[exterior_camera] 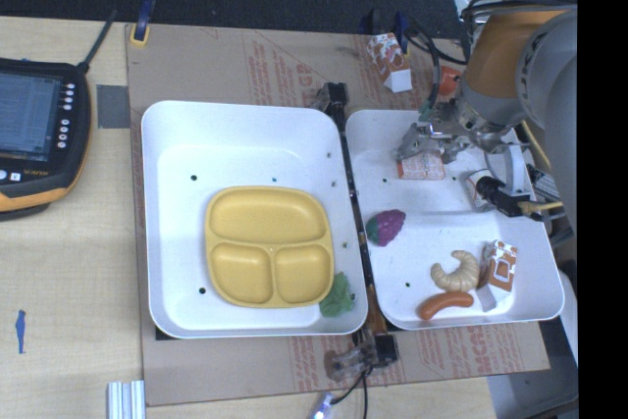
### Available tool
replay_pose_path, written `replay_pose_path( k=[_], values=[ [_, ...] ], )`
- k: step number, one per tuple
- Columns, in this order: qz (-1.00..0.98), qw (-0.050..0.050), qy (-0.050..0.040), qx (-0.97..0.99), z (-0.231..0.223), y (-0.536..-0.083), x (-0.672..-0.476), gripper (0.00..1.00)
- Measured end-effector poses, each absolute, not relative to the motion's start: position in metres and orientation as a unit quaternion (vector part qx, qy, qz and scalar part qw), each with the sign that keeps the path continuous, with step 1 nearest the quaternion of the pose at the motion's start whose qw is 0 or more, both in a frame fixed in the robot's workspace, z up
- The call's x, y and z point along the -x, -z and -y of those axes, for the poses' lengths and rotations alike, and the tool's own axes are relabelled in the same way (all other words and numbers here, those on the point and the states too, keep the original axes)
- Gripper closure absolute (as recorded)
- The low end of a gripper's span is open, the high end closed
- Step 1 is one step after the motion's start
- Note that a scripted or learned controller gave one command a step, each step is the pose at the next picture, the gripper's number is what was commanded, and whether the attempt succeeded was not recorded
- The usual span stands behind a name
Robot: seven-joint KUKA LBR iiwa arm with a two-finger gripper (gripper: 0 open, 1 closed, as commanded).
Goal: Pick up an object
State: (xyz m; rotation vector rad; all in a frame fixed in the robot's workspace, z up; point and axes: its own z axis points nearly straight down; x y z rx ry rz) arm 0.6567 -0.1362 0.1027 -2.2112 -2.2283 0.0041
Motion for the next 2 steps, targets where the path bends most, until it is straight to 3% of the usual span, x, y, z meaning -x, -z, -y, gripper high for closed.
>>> replay_pose_path(
  k=[1, 2],
  values=[
    [0.709, 0.000, 0.0008, 0.705, 0.079, -0.194, -0.642, 1.00],
    [0.709, 0.001, -0.0006, 0.705, 0.040, -0.265, -0.553, 1.00]
  ],
)
